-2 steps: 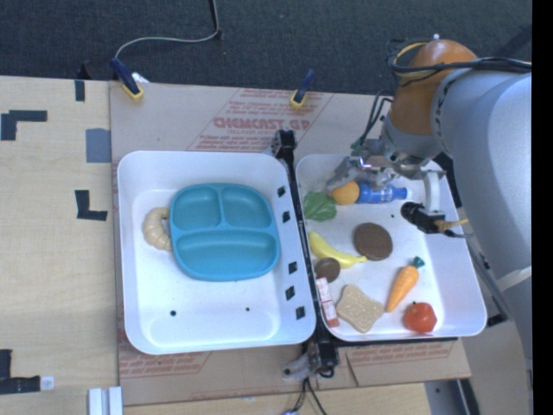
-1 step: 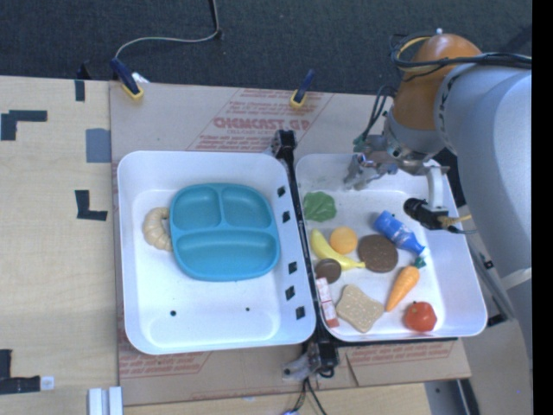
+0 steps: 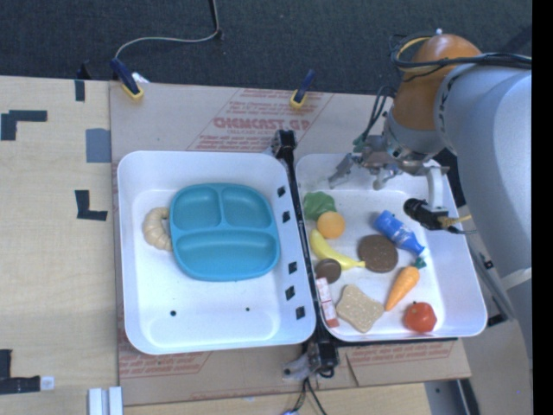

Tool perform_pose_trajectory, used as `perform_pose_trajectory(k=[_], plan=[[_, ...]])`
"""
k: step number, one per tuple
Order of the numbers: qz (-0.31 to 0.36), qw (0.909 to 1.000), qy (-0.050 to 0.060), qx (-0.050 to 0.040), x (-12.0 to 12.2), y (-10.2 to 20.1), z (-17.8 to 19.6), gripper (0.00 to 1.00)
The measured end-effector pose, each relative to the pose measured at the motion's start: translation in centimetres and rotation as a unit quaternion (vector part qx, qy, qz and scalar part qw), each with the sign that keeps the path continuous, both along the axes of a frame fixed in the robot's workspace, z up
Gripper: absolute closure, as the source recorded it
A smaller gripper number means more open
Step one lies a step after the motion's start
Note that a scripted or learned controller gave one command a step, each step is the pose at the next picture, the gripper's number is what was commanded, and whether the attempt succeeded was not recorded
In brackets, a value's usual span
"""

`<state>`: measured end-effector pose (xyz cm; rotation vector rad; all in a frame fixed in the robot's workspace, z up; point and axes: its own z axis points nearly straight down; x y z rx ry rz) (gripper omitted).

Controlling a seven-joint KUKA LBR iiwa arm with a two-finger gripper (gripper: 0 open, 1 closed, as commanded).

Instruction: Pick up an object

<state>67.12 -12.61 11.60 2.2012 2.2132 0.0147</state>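
The gripper hangs over the far edge of the right bin, its two fingers spread apart with nothing between them; the grey arm with its orange band comes in from the right. The toy foods lie in the right bin, below and well apart from the fingers: a green leafy vegetable beside an orange, a banana, a blue bottle, a brown round patty, a carrot, a slice of bread, a tomato and a small red-and-white tube against the near-left wall. The left bin holds a blue divided plate with a beige pastry touching its left rim. The cardboard sheet under the bins bears red print reading "CHEMCAST", the smaller lettering too blurred to read; two yellow-and-blue clamps grip its far edge.
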Motion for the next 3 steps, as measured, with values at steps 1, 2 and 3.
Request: perform_pose_trajectory(k=[1, 2, 3], plan=[[-0.003, 0.9999, 0.009, 0.0028, -2.8, -4.5, -3.0, 0.0], [-0.002, 1.0, 0.009, 0.0022, -6.9, -5.8, -2.9, 0.0], [-0.002, 1.0, 0.009, 0.0033, -11.1, -1.2, -3.0, 0.0]])
